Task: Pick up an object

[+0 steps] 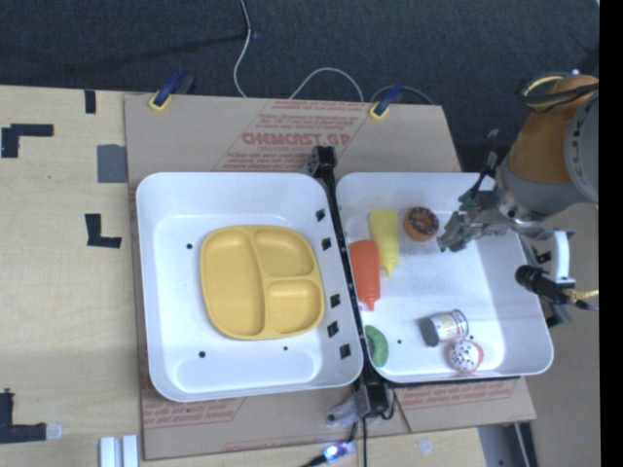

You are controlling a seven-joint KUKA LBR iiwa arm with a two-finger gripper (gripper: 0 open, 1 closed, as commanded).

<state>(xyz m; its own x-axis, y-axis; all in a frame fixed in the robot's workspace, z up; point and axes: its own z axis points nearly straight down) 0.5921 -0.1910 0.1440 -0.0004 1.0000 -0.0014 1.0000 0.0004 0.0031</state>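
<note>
I see the arm [550,154] reaching in from the right, with the tool [454,233] low over the right bin [506,300], near that bin's far right part. I cannot tell how the tool stands — it is too small and dark to read. Nothing shows between its tips.

Right bin contents:
- brown round object [421,223] near the far edge, just beside the tool, apart from it as far as I can judge
- yellow bottle [384,238] by the left wall, lying lengthwise
- orange bottle [365,271] just beside the yellow one, on its left and nearer side; touching or almost touching
- green object [375,343] at the near left corner
- small metal can [446,326] on its side toward the near right, dark cap end to the left
- white ball with red dots [465,355] just beside the can, at the near edge

Left bin [165,290]: a yellow tray [261,281] with three compartments, lying flat in the middle.

Both bins sit side by side on a cardboard sheet [292,134] on the bench [58,290].
</note>
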